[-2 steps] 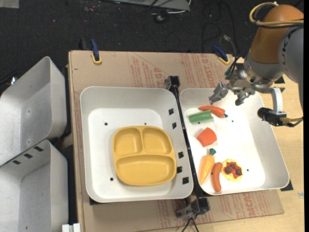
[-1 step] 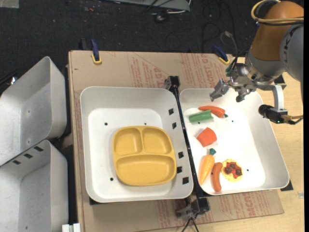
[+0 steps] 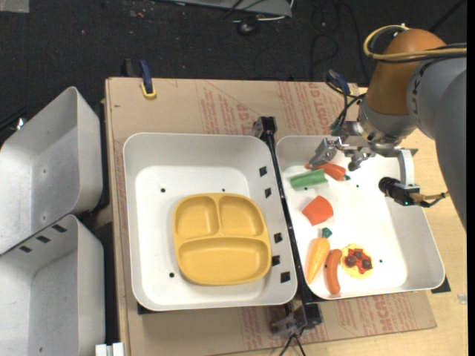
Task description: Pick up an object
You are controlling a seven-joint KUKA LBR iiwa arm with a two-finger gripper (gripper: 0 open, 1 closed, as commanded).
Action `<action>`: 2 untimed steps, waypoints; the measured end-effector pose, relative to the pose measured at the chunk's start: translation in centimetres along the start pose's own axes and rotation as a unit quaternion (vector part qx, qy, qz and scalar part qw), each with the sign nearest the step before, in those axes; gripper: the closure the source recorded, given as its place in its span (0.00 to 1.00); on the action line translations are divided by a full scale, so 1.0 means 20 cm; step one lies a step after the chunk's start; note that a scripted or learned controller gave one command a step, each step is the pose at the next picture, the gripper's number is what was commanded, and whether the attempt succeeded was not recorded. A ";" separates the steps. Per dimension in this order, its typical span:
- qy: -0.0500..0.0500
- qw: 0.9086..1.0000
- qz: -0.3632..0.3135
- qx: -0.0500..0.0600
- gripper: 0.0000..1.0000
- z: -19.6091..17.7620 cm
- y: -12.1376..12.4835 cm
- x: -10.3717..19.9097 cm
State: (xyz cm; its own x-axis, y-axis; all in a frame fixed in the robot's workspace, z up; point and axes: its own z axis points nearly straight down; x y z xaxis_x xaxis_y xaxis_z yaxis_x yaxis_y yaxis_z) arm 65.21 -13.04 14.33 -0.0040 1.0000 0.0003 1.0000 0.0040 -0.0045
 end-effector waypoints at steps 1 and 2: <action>-0.005 1.000 0.001 -0.007 0.00 0.23 0.02 -0.02; -0.004 1.000 0.001 -0.011 1.00 0.16 0.03 -0.01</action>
